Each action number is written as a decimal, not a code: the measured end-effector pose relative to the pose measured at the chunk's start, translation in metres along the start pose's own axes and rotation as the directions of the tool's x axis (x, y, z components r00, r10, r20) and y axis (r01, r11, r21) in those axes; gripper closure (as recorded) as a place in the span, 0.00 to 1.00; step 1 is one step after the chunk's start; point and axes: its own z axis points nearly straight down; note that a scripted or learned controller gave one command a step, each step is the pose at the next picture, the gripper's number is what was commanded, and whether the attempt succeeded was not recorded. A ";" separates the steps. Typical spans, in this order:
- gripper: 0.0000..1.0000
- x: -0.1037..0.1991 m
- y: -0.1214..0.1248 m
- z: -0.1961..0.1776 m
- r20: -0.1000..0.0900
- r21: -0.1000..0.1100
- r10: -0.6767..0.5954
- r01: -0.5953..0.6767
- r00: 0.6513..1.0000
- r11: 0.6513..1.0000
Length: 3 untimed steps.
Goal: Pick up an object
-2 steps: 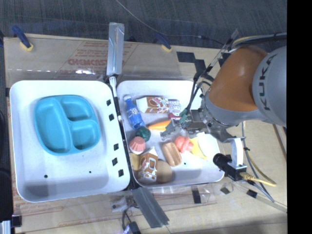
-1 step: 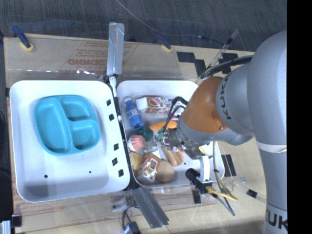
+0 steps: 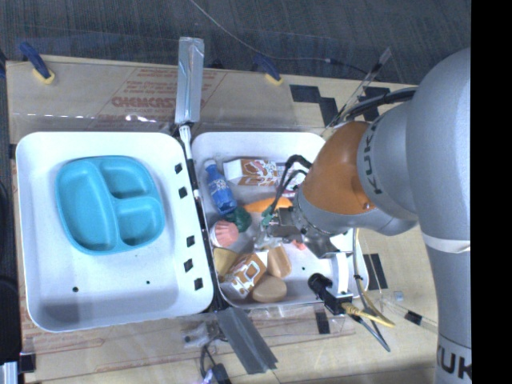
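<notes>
The right bin point(image 3: 210, 152) holds a heap of small things: a blue bottle point(image 3: 219, 189), a white and brown carton point(image 3: 254, 171), an orange piece point(image 3: 262, 206), a green piece point(image 3: 243, 218), a pink round thing point(image 3: 227, 233), a brown patterned packet point(image 3: 247, 273) and tan bread-like pieces point(image 3: 272, 277). My gripper point(image 3: 276, 229) hangs low over the middle of this heap, just right of the green and pink things. The grey arm with its orange band point(image 3: 344, 178) covers the bin's right half. The gripper's tips are hidden among the objects.
The left bin point(image 3: 32, 238) holds a light blue divided tray point(image 3: 110, 201). A metal divider post point(image 3: 189, 78) stands between the bins at the back. Blue clamps point(image 3: 36, 61) sit at the bench's back edge.
</notes>
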 end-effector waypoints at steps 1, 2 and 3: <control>1.00 0.051 0.056 -0.207 0.000 -0.008 -0.234 0.234 0.972 0.972; 1.00 0.074 0.020 -0.142 -0.004 0.007 -0.288 0.288 0.958 0.958; 1.00 0.036 -0.026 -0.144 -0.004 0.003 -0.538 0.538 0.843 0.843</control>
